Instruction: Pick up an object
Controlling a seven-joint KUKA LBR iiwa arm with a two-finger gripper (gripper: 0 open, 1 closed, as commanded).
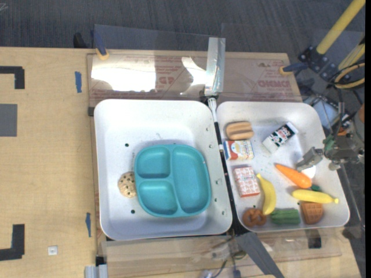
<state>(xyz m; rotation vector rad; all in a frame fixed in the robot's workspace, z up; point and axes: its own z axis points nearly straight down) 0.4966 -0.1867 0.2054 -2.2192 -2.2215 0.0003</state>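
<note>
The right bin (324, 117) holds several toy foods. Among them are a hot dog bun (239, 130), a black-and-white milk carton (280, 136), a small orange-and-white carton (239, 150) and a pink box (246, 181). There are also a banana (266, 193), a carrot (293, 175), a yellow corn cob (314, 197), a green cucumber (284, 216), a waffle (311, 213) and a brown pastry (253, 216). My gripper (313, 156) reaches in over the bin's right rim, just above and to the right of the carrot. Nothing is seen held in it.
The left bin (110, 126) carries a teal divided plate (172, 179) with a cookie (127, 184) at its left edge. A clear panel (156, 71) stands behind the bins. Cables and a yellow bar (342, 22) sit at the far right.
</note>
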